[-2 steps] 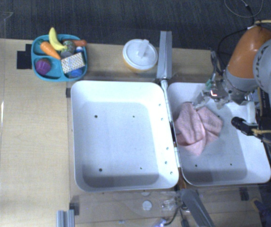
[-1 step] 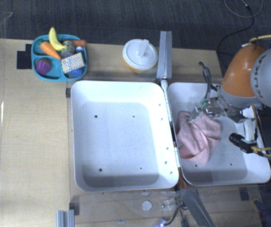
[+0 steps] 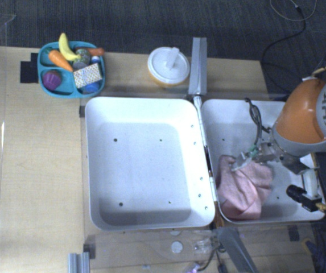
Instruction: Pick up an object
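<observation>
A crumpled pink cloth (image 3: pixel 243 185) lies in the right white bin (image 3: pixel 231 121), bunched against its left wall and near its front edge. My gripper (image 3: pixel 255 154) hangs low over the cloth's upper right edge and seems to touch the fabric there. The grey arm with its orange band (image 3: pixel 299 118) reaches in from the right and covers the bin's right side.
The left white bin (image 3: pixel 145 164) sits beside the right one, with a shared rim between them. Behind the bins stand a blue tray of toy food (image 3: pixel 70 67), a round white-lidded container (image 3: pixel 168 66) and a grey metal post (image 3: pixel 198 67). Cables hang near the wrist.
</observation>
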You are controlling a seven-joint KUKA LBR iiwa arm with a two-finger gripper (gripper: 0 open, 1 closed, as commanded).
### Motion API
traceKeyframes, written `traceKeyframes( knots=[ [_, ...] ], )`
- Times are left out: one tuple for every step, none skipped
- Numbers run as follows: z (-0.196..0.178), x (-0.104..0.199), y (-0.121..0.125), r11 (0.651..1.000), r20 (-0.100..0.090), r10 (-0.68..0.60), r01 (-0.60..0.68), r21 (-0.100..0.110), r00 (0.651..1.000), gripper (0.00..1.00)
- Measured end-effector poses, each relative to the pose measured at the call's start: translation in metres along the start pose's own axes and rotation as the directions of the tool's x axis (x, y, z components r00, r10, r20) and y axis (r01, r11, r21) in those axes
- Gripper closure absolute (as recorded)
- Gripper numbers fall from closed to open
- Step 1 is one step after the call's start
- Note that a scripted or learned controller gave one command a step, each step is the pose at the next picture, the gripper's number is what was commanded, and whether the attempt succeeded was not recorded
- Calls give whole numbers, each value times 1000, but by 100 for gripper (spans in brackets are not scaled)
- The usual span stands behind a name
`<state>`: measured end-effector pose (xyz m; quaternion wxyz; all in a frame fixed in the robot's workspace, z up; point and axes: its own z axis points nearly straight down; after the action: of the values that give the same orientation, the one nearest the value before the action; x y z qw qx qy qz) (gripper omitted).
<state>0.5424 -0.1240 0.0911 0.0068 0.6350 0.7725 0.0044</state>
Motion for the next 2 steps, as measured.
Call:
traceKeyframes(
  knots=[
    [-1, 31, -43, 991, 3, -136, 136, -7, 991, 0],
    [-1, -8, -52, 997, 2, -81, 81, -4, 997, 0]
  ],
)
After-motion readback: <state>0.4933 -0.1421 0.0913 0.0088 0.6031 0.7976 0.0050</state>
